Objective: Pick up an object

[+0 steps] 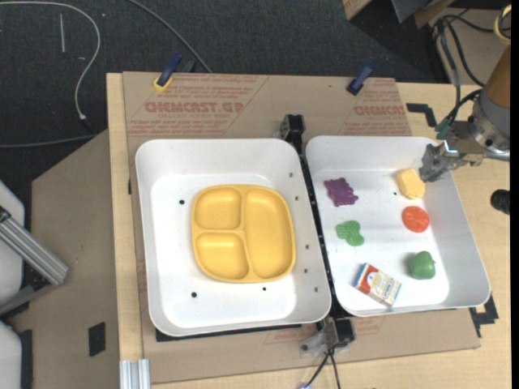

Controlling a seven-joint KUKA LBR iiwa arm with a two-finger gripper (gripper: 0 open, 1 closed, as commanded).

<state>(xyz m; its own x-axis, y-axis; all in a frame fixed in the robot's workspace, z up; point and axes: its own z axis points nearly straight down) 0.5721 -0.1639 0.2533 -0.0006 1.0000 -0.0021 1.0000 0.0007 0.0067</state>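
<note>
Gripper (438, 162) hangs low at the far right edge of the right bin (470, 241), just beside the yellow block (411, 183); we cannot tell how it is set. We judge the block the likely target, since it lies nearest. Our yellow tray (243, 233) sits alone in the left bin (162, 177).

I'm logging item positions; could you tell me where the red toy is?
The red toy lies in the right bin, between the yellow block and the green toy.
</note>
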